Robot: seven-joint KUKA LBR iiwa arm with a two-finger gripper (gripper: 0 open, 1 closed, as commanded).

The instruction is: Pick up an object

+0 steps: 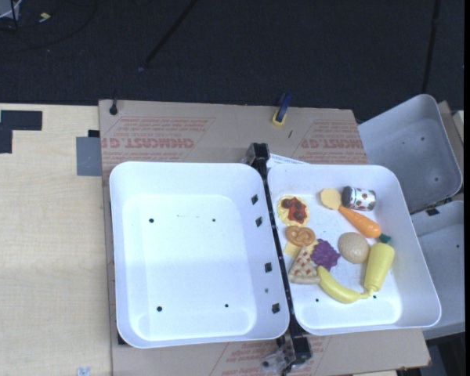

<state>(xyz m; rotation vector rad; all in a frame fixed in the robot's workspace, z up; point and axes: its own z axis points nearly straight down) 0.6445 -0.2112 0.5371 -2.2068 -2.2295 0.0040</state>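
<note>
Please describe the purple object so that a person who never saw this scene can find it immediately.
Look in the right bin, where the toy foods lie. Near the middle of that group is the bunch of grapes, between the pretzel and the beige potato. It is the only purple piece.

Bins (pixel 133 210) smooth white plastic; toy banana (pixel 338 287) glossy plastic; board (pixel 196 135) matt brown cardboard.

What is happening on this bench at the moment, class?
Nothing is being handled right now. Two white bins sit side by side. The right bin holds a pile of toy food: a carrot, a banana, a corn cob, purple grapes, a pretzel, a pizza slice and a small can. The left bin sits beside it. Nothing has been picked up yet.
</note>
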